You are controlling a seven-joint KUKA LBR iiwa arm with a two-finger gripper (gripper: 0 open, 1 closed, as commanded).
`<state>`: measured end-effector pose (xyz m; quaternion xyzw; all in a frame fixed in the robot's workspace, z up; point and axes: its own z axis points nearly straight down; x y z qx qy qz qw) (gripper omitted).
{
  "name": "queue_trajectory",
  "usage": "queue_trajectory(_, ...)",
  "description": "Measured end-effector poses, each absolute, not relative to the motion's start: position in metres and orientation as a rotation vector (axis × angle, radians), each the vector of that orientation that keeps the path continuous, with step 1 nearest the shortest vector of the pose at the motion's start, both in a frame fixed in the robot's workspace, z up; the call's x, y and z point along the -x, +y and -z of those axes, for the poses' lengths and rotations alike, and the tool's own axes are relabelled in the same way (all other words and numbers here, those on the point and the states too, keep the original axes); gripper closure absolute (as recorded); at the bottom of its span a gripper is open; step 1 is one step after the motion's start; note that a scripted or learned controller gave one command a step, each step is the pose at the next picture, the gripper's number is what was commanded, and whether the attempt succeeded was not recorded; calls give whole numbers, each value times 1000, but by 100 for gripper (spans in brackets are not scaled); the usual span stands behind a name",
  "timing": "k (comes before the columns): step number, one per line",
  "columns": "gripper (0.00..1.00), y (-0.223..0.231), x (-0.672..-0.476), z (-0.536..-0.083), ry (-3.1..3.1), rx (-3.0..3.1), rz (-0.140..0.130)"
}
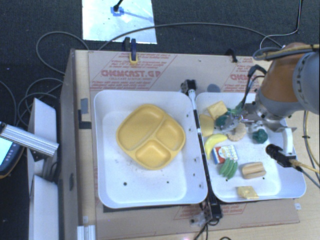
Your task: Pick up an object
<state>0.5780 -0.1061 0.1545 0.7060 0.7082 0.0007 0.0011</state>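
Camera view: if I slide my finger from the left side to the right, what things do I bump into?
Yellow divided plate in the left bin → banana → small red-and-white box → brown bread roll → dark green toy.

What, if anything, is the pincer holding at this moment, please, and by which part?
It cannot be told. The pincer is down among the toy food in the right bin, beside a teal piece, but no object shows clearly between its tips.
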Motion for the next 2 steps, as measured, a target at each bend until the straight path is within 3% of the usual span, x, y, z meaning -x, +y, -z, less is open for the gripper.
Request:
queue_trajectory(1,0,-143,-595,-115,2221,-2218,0)
queue_trajectory(2,0,-96,-657,-86,2226,-2226,4)
